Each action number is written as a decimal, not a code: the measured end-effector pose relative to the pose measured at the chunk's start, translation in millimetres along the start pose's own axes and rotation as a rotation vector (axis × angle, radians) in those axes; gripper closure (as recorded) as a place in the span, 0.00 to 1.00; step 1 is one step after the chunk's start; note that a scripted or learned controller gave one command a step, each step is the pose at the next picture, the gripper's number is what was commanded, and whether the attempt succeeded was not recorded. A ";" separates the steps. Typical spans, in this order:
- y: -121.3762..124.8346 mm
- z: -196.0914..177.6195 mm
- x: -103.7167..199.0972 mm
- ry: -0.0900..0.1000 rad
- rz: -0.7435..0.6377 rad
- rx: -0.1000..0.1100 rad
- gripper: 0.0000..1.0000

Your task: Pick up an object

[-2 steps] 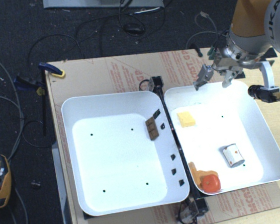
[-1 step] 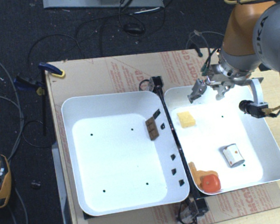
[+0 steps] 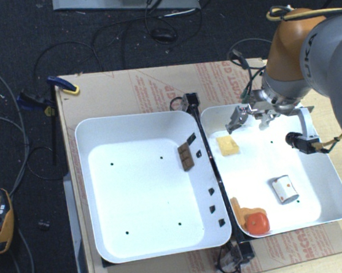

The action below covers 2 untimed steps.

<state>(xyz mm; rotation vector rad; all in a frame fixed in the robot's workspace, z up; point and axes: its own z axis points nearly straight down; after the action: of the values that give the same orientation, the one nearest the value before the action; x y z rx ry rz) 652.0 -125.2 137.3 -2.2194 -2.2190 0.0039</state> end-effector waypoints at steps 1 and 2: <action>1.3 -13.1 0.0 -0.001 -0.001 -0.005 1.00; -1.9 -56.9 3.5 -0.001 -0.001 -0.008 1.00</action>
<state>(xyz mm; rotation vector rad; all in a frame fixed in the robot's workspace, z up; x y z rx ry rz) 650.3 -121.7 194.2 -2.2232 -2.2241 -0.0037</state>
